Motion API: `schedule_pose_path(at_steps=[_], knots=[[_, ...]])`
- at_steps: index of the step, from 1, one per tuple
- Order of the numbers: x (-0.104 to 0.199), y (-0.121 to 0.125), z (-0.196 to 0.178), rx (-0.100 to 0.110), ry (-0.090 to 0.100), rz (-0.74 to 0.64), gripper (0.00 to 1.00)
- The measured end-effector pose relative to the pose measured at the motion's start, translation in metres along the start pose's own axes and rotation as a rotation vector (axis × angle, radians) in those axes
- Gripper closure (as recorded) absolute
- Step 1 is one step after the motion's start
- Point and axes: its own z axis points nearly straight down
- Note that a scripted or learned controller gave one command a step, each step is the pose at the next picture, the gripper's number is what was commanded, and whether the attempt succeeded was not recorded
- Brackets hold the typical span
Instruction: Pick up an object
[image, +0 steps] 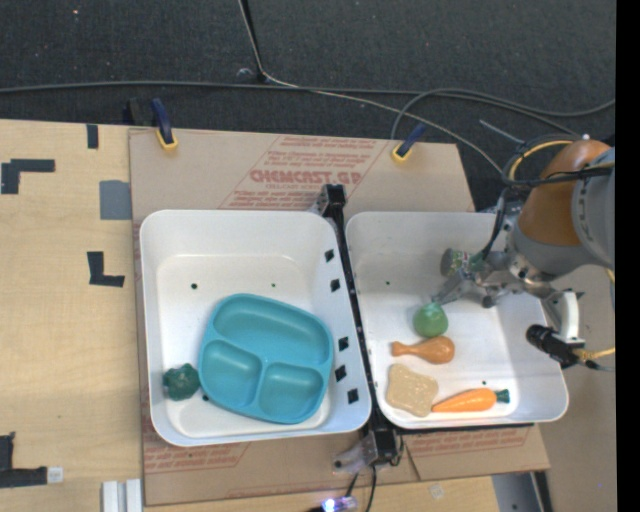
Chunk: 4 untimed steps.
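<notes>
With the claw just above the small round green toy fruit in the right white bin, its spread unreadable, it should descend centred, clear of the tan drumstick toy below the fruit.

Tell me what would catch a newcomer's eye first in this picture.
The blue tray with three sections stands out in the left bin, a small dark green lump beside it. In the right bin, the pincer hangs just above a green ball, with a drumstick, bread and carrot below.
</notes>
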Motion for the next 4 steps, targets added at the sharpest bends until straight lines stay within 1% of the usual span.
schedule_pose_path(at_steps=[1,2,3,4], knots=[[0.001,0.001,-0.013,-0.003,0.0,-0.001,1.0],[0.005,0.001,-0.056,-0.008,0.001,0.001,1.0],[0.014,-0.001,-0.114,-0.009,0.0,0.0,1.0],[0.016,0.005,-0.177,-0.011,-0.001,0.0,1.0]])
